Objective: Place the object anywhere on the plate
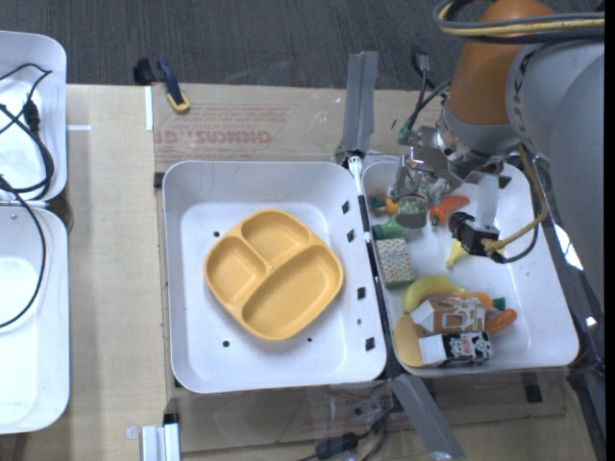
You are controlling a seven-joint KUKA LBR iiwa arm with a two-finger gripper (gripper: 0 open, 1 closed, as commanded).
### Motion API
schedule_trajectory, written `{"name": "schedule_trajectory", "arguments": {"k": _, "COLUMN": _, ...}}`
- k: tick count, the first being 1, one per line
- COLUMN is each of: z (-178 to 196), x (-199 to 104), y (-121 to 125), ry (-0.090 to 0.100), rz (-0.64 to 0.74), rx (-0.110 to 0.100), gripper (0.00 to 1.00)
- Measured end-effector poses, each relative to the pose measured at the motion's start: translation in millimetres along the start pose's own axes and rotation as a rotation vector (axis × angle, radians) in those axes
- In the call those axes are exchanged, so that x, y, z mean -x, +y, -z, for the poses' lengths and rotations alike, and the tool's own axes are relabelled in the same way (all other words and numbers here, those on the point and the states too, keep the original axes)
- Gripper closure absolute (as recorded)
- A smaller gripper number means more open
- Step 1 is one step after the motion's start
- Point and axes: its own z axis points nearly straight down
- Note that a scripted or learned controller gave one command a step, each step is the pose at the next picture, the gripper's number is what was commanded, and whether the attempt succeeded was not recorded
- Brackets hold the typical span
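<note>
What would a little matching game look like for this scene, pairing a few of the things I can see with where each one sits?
Things:
1. plate
2. banana
3. gripper
4. sponge

Places:
A. over the far left part of the right bin
B. middle of the left bin
C. right bin, near half, beside the small carton
D. right bin, close to the wall shared with the left bin

Pairs: 1-B, 2-C, 3-A, 4-D

The plate is yellow with three compartments. The carton lies just right of the banana.
</note>
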Motion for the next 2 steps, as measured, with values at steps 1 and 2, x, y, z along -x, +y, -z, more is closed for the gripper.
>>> {"name": "schedule_trajectory", "arguments": {"k": 1, "z": -25.5, "x": -74.2, "y": -10.5, "ry": -0.001, "rz": 0.051, "rx": -0.003, "gripper": 1.00}}
{"name": "schedule_trajectory", "arguments": {"k": 2, "z": -33.0, "x": -142.7, "y": -67.1, "ry": -0.001, "rz": 0.081, "rx": -0.002, "gripper": 1.00}}
